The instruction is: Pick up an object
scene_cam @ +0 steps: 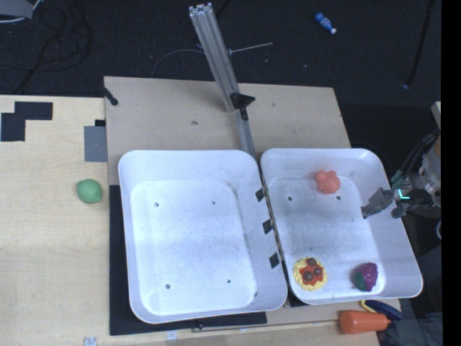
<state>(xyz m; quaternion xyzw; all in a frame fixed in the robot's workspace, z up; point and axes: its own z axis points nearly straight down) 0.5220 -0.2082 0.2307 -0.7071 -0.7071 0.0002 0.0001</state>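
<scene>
Pale wood tabletop (pixel 43 265), dark cabled floor (pixel 108 34) at 12 o'clock; green ball (pixel 90 191) at 9 o'clock of left bin (pixel 130 193); gripper (pixel 382 202) at 3 o'clock.

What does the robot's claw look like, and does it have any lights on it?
The claw is small, dark grey and metal-looking, poking in at the right bin's edge. Just behind it glows a tiny teal light, with dark cables and a pale grey wrist piece further back.

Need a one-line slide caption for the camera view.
Gripper at right bin's right edge; pink toy, pizza toy, purple grapes inside.
</scene>
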